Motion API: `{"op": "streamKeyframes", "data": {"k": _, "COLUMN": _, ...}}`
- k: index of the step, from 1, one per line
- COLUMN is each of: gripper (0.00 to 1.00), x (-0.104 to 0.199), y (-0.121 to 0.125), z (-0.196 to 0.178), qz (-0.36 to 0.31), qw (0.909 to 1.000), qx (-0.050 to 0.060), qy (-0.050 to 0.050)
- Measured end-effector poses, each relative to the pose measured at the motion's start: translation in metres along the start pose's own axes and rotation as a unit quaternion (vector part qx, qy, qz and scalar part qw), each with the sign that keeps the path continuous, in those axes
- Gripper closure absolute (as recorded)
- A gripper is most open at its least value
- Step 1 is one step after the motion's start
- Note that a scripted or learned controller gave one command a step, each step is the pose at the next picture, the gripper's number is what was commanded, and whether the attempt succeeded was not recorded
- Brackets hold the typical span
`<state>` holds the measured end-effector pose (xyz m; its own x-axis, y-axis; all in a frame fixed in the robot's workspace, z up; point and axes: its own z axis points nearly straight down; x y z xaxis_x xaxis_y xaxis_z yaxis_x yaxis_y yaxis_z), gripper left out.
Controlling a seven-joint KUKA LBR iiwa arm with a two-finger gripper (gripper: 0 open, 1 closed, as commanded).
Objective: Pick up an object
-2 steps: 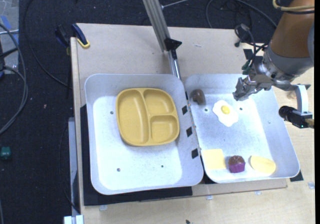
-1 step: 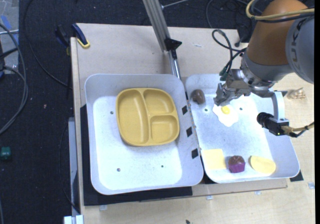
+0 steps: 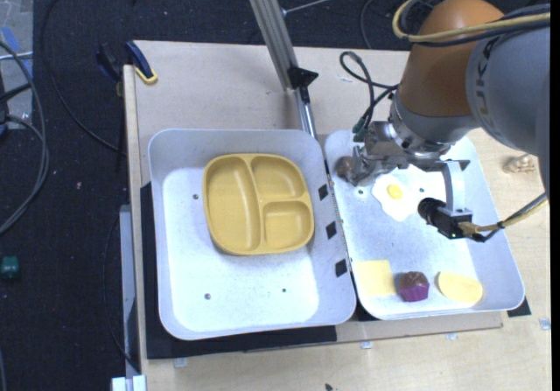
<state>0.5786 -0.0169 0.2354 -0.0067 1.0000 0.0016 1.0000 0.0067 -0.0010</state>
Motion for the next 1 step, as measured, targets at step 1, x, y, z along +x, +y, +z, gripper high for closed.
{"op": "streamKeyframes", "data": {"k": 1, "gripper": 1.0, "x": 0.0628, "y": 0.0017, "z": 0.0055, "qz": -0.001, "qw": 1.0, "qx": 0.0, "qy": 0.0}}
